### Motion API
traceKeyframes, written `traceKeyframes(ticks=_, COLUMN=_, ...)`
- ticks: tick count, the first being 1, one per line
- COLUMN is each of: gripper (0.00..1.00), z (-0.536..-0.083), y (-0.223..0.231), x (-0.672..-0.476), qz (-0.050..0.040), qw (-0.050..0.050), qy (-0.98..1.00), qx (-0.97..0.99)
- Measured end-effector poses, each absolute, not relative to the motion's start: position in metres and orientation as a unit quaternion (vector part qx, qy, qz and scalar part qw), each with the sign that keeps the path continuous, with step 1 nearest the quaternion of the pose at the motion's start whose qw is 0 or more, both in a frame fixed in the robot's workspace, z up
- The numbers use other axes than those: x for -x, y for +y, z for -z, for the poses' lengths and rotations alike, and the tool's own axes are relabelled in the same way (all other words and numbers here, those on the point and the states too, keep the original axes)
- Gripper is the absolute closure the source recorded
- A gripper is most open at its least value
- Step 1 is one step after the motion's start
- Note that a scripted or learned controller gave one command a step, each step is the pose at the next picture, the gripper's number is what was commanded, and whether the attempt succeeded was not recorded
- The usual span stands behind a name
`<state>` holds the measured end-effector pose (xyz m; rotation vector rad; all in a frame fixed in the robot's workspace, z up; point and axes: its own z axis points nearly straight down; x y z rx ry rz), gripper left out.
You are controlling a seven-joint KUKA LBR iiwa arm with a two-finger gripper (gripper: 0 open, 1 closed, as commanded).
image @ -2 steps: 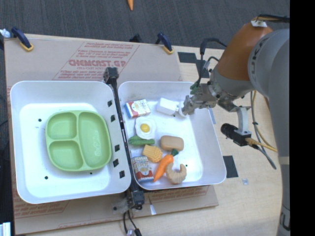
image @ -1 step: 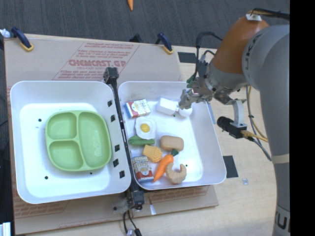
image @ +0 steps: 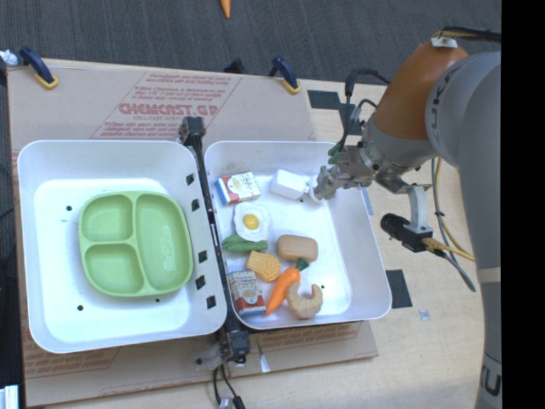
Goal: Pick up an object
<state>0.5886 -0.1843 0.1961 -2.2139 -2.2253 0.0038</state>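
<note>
The right bin (image: 362,254) holds several toy foods: a white block (image: 289,184), a red and blue carton (image: 238,187), a fried egg (image: 252,222), a green vegetable (image: 243,245), a brown bread roll (image: 296,248), a waffle piece (image: 264,265), an orange carrot (image: 283,288), a croissant (image: 305,301) and a small printed box (image: 247,292). My gripper (image: 320,186) hangs over the bin's upper right part, just right of the white block and close to it. I see nothing lifted off the bin floor.
The left bin (image: 34,296) carries a green divided plate (image: 136,243). Cardboard (image: 170,100) lies under both bins, clamped at the back edge. A black fitting (image: 409,231) with cables sticks out beside the right bin's right wall.
</note>
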Motion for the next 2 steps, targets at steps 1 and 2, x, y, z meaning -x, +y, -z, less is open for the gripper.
traceKeyframes(ticks=1, gripper=1.0, z=-0.199, y=-0.187, x=-0.61, qz=0.0003, qw=0.0, qy=-0.709, qx=0.705)
traceKeyframes(ticks=2, gripper=1.0, z=-0.204, y=-0.178, x=-0.568, qz=-0.0009, qw=0.001, qy=-0.709, qx=0.705)
